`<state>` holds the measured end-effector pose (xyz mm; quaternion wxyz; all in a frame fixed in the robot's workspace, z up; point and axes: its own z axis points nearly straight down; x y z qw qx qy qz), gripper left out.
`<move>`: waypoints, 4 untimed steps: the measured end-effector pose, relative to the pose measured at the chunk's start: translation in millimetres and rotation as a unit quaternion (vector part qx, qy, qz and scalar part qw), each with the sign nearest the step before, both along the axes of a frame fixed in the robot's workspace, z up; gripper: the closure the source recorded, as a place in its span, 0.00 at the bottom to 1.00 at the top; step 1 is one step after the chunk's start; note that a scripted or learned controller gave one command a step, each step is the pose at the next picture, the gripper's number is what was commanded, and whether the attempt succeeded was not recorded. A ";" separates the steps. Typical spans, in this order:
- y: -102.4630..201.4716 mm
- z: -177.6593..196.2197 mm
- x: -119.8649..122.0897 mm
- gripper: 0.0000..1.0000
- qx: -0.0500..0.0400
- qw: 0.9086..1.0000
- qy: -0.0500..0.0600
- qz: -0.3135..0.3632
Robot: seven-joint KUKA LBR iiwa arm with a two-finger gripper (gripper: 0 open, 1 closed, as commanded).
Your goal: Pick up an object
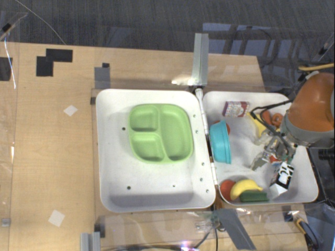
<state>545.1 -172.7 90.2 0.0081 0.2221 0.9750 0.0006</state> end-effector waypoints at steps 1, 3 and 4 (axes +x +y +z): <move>-27.0 -2.1 72.6 0.00 0.000 0.999 0.002 -0.034; -32.1 -0.3 -27.9 0.00 0.002 0.985 0.000 -0.175; -30.6 -2.8 83.0 0.00 0.003 0.982 0.003 -0.190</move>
